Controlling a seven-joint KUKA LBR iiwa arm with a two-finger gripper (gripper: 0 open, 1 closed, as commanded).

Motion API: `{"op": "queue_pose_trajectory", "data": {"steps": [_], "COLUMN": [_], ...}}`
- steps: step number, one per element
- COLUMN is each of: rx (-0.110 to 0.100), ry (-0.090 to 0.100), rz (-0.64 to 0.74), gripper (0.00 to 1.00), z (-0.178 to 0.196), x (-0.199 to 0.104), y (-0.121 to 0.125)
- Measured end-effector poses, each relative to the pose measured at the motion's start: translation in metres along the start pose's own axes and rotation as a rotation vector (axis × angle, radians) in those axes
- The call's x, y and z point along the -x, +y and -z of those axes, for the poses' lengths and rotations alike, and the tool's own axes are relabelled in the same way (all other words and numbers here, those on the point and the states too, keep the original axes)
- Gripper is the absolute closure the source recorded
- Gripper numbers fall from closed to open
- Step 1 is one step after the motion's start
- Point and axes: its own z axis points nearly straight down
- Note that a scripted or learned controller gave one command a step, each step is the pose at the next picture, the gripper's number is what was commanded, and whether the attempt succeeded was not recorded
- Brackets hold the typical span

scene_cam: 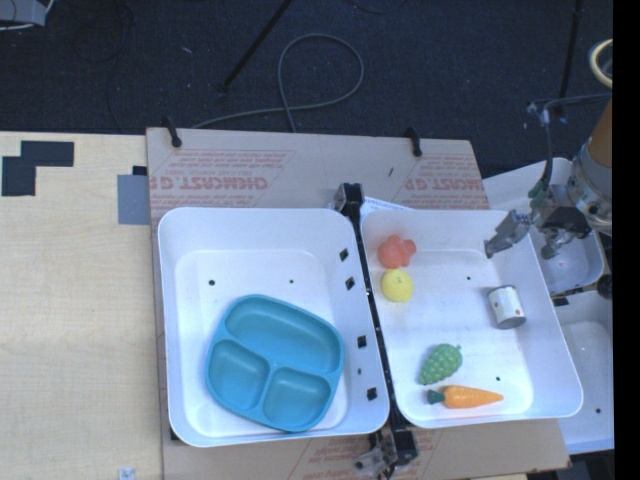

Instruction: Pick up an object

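Reaching in from the right, the grey arm (598, 173) hangs over the upper right corner of the right bin (560, 368). Its claw (527, 233) sits above the bin's right rim, and whether it is spread or pressed together cannot be told at this angle; nothing shows between its tips.

Five small things lie in the right bin. A reddish toy fruit (396, 251) rests near the upper left, close to the divider between the bins, with a yellow lemon-like toy (398, 286) just below it. A short silver cylinder (506, 306) lies on its side toward the right wall, below the claw and apart from it. Lower down, a green bunch of grapes (440, 363) sits just above an orange carrot (467, 398), which lies lengthwise near the bottom rim.

The left bin (185, 238) carries a blue divided plate (273, 362) with three compartments, tilted a little and filling its lower middle.

Both bins rest on a cardboard sheet (260, 173) on the pale wooden table (70, 308). Dark cables (320, 68) loop across the dark floor beyond.
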Motion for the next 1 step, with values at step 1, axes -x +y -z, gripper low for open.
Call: {"op": "queue_pose_trajectory", "data": {"steps": [1], "rx": [0.011], "ry": [-0.002], "rz": [0.002], "gripper": [0.0], "z": [0.0059], "x": [0.0001], "y": [0.0019]}}
